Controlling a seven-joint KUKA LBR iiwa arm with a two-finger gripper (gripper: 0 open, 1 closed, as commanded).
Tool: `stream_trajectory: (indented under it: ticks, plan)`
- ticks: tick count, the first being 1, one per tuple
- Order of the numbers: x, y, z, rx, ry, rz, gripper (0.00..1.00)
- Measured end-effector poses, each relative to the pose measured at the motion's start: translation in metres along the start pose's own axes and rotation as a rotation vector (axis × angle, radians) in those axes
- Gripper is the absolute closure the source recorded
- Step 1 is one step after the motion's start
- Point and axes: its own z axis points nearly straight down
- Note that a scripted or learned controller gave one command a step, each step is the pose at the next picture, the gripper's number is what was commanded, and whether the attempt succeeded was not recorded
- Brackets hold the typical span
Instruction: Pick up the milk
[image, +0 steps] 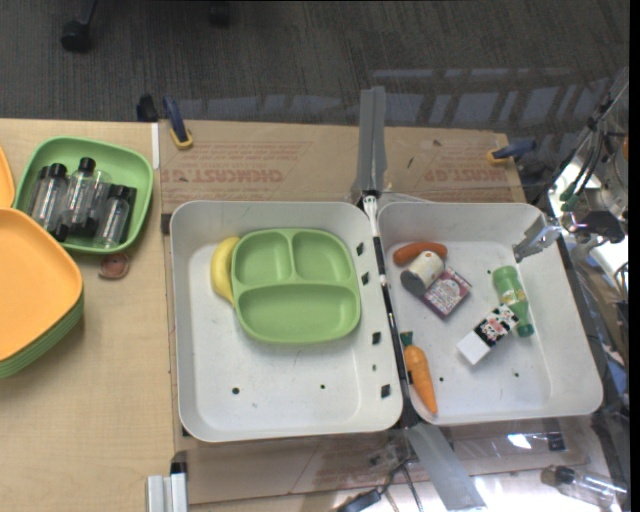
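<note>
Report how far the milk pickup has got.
Done: nothing visible yet; the milk carton lies in the right bin, beside the green bottle. In hand: the gripper sits at that bin's upper right edge, away from the carton. Left: reaching it, grasping, lifting.

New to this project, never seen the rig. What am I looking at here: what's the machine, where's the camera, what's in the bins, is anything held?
One fixed camera looks down at a slant on a bench with two shallow white bins. The machine is a robot arm reaching in from the right; its gripper sits over the right bin's upper right corner, with nothing seen between its fingers.

The left bin holds a green divided plate and a yellow item beside it.

The right bin holds the milk, a small cow-patterned carton, next to a green bottle, plus a carrot, a purple packet, a cream cup and a sausage.
</note>
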Motion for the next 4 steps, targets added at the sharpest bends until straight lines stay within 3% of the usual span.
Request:
stream_trajectory:
  ticks: [1, 2, 3, 4]
  plan:
    - [0.020, -0.034, 0.119, 0.000, 0.001, -0.247, 0.00]
    - [0.071, 0.034, 0.182, -0.002, 0.000, -0.350, 0.00]
    - [0.069, 0.033, 0.173, -0.002, -0.001, -0.346, 1.00]
    - [0.095, 0.032, 0.082, 0.000, -0.002, 0.021, 1.00]
